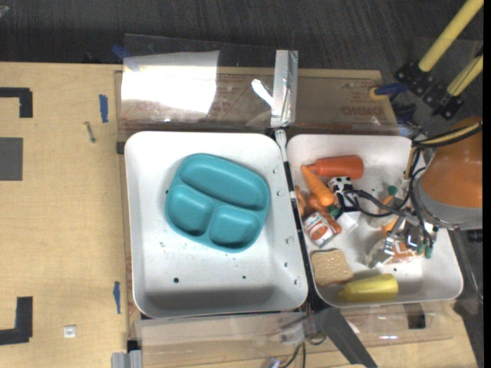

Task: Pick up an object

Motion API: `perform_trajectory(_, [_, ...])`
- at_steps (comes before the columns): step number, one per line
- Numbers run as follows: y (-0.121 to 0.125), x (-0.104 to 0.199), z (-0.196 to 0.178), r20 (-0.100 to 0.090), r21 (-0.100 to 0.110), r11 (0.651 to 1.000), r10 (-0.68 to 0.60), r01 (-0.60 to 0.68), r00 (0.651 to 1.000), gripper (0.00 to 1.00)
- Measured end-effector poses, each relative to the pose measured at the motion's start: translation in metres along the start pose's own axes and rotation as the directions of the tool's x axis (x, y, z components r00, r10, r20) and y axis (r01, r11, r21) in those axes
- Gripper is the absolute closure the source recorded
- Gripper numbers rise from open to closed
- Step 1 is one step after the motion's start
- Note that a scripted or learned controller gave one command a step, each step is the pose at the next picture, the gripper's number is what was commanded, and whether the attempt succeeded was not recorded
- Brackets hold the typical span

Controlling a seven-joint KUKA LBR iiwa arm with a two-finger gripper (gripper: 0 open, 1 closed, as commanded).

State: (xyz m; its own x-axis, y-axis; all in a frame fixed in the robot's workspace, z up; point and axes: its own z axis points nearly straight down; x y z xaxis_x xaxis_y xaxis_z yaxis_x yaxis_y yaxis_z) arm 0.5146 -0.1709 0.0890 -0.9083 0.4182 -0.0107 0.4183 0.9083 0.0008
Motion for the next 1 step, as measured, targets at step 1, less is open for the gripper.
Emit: perform_trajectory(1, [0.0034,-0.0025,-0.0126,0.01,-0.005,1.0,-0.004,0.004,1.0,1.0])
